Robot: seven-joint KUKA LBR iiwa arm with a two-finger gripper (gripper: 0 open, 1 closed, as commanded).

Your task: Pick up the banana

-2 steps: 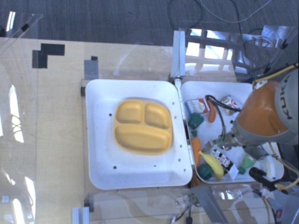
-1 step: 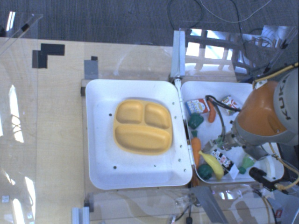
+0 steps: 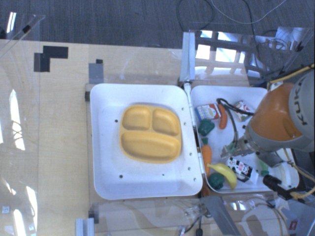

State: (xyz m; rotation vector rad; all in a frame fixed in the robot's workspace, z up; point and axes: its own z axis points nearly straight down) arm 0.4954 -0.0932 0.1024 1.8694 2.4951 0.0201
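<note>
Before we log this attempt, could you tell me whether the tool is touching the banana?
Apart. The camera view shows the tool above the banana, with bare white bin floor between them.

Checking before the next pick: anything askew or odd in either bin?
Nothing spilled or damaged. The right bin is crowded: the banana lies at its near edge against a green item, with a carrot close by. The yellow tray sits flat in the left bin.

White letters "KU" read on the arm's grey casing [image 3: 301,109], cut at the frame edge; print on the small blue-and-white carton [image 3: 207,112] and the black-and-white packet [image 3: 240,167] too small to read.
</note>
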